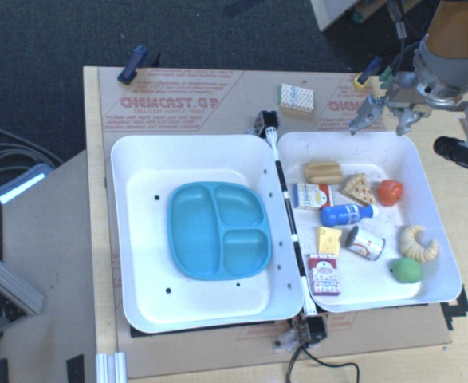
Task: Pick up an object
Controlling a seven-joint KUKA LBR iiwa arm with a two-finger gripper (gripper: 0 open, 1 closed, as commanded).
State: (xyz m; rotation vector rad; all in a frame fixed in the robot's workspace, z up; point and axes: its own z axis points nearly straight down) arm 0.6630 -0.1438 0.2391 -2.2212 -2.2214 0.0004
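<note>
Camera view: arm came in at top right, orange band above the wrist. Gripper (385, 120) hung over the far rim of the right bin (433, 182), above the tabletop (218, 102) edge. Fingers (364, 121) were spread apart, nothing between them.

Right bin held all the candidate objects, none touched by the gripper:
- tan bread roll (323, 172) near the far left of the bin
- pizza slice (359, 188) just right of the roll
- red tomato (390, 191) right of the pizza slice
- small white carton (309, 195) against the left wall
- blue bottle (345, 214) lying on its side, mid-bin, white cap pointing right
- yellow cheese wedge (328, 240) below the bottle
- small can (365, 246) on its side, just beside the cheese
- beige pretzel-like ring (418, 242) toward the right wall
- green round fruit (407, 270) below the ring
- red-and-white box (324, 277) at the near left corner

Left bin (138, 238) carried a blue divided plate (218, 230), lying flat, roughly centred.

On the tabletop behind the bins: a small patterned block (296, 98) and a blue clamp (132, 65) at the far left corner.
</note>
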